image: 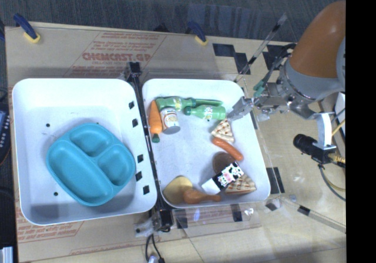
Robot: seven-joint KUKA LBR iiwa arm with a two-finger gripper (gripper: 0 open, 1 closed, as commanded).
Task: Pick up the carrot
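Your claw (239, 107) hangs over the right bin's (194, 145) rim at about two o'clock, reaching in from the right with the orange-banded wrist behind it, and you cannot tell whether it is open or closed. The carrot (154, 120) lies across the bin at about ten o'clock, lengthwise against the left wall, touching the small can (170, 120) beside the green bottle (202, 108). Bare floor lies mid-bin, while the sausage (228, 149) and waffle wedge (223, 131) sit toward three o'clock.
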